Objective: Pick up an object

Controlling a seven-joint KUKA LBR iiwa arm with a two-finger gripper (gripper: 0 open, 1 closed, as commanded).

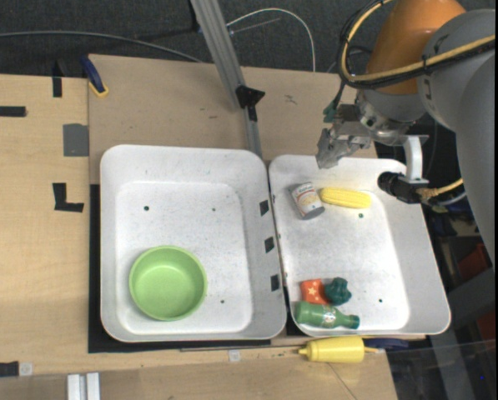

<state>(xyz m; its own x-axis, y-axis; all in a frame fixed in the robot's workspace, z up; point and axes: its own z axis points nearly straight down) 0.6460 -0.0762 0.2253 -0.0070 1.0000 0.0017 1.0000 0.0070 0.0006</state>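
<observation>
Yellow bottle lies at the bench edge; claw hovers above the right bin, grip indiscernible.

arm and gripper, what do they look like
The arm is smooth rounded grey with a glossy orange band, and black and yellow cables loop around it. The gripper is small, boxy grey metal.

No writing can be read anywhere. The small can, lying at about twelve o'clock in the right-hand bin, carries a pale label with darker marks, but they are too blurred and small to make out as letters or a brand.
</observation>
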